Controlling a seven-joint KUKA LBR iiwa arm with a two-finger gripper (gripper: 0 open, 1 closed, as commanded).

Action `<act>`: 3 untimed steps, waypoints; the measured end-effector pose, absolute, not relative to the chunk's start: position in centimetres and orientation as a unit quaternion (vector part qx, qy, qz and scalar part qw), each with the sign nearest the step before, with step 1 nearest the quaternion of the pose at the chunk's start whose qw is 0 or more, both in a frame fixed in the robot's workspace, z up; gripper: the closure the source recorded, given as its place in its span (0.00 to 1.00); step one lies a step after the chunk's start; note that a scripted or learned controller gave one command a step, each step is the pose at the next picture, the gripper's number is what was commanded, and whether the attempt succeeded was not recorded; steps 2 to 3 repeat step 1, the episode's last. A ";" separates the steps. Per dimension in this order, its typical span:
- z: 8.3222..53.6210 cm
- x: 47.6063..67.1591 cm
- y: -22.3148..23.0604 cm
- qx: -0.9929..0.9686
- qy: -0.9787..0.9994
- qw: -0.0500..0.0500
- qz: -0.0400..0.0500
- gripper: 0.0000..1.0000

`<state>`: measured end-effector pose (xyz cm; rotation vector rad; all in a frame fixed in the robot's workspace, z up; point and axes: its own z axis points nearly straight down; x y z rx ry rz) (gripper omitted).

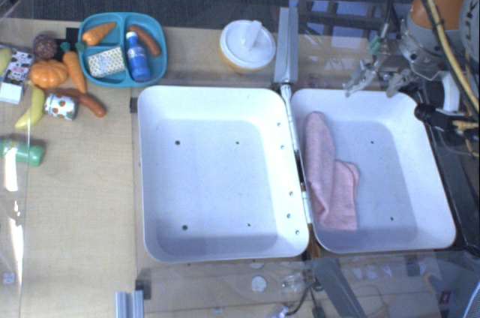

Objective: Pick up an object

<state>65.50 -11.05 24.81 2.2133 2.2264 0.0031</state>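
Cloth [328, 178] in right bin [420, 230], well below jaws.

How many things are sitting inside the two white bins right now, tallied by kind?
Pink cloth: 1, in the right bin, along its left side.
Other objects in the bins: 0.
Total: 1.

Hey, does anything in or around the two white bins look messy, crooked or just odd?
Only the pink cloth stands out: it lies crumpled and folded over itself against the left wall of the right bin, not spread flat. The toy food left of the bins is scattered loosely on the bench. Nothing looks spilled or broken.
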 end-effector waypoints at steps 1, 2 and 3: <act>17.1 59.8 -10.5 0.695 0.719 0.000 0.000 0.00; 17.1 59.8 -10.5 0.695 0.719 0.000 0.000 0.00; 17.1 59.8 -10.5 0.695 0.719 0.000 0.000 0.00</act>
